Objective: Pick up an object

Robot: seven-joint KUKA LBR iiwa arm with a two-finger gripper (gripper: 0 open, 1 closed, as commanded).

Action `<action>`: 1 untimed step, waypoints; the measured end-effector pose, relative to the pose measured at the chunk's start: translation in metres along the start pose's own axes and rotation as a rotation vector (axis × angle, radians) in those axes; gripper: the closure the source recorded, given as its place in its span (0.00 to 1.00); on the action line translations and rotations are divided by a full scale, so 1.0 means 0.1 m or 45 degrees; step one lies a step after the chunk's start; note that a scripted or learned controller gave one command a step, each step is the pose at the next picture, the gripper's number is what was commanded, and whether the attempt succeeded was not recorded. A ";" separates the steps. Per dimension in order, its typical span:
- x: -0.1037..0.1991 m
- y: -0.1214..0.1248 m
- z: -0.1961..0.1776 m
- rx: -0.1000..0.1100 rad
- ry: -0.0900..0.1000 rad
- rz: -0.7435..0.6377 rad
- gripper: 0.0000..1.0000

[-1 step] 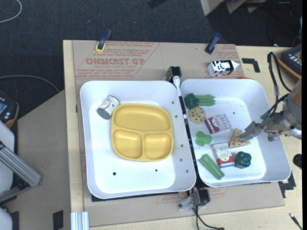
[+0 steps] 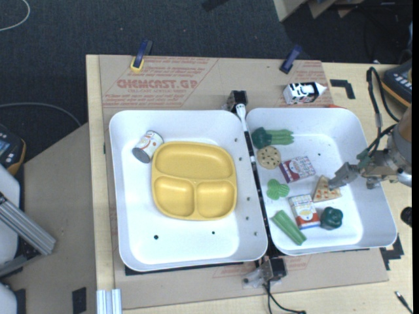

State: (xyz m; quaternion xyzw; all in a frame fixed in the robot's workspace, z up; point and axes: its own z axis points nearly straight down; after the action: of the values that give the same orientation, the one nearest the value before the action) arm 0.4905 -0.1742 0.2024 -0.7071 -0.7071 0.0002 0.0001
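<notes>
Right now pincer (image 2: 343, 175) touching pizza slice (image 2: 323, 190) in right bin (image 2: 366, 231); finger spread unreadable, cannot tell.

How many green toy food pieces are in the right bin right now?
4. A green leafy bunch at the shallow white right bin's top left, a small light-green piece at mid-left, a long green stalk at the bottom, and a dark green pepper lower right. None looks hidden.
</notes>
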 end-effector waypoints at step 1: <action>-0.09 -0.02 0.49 0.006 0.004 0.001 0.00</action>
State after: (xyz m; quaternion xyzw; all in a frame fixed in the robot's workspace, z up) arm 0.4885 -0.1831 0.1539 -0.7075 -0.7067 0.0009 0.0029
